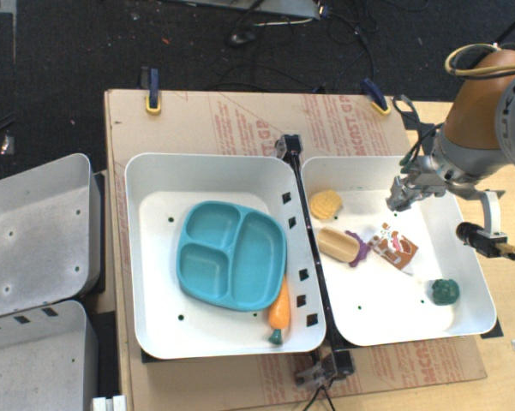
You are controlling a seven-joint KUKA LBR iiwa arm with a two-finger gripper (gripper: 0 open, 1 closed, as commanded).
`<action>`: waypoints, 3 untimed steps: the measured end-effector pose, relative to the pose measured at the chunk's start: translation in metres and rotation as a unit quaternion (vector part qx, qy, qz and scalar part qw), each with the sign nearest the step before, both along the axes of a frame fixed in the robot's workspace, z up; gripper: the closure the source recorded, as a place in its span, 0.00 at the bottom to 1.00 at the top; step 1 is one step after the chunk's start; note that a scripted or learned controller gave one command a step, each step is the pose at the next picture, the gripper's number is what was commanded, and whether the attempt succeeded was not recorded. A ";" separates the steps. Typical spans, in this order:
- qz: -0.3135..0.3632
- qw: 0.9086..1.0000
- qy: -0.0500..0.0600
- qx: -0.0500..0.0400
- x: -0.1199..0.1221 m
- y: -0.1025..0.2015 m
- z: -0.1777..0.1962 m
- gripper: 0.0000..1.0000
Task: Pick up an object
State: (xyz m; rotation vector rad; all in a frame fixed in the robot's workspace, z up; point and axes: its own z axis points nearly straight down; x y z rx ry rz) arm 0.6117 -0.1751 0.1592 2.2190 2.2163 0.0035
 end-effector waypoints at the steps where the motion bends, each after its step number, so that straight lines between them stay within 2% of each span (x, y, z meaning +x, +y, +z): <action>1: 0.000 1.000 0.000 0.000 -0.008 -0.001 0.058 1.00; 2: 0.002 1.000 -0.001 0.000 -0.003 -0.004 0.102 1.00; 3: 0.004 1.000 0.004 0.002 -0.018 0.049 0.087 1.00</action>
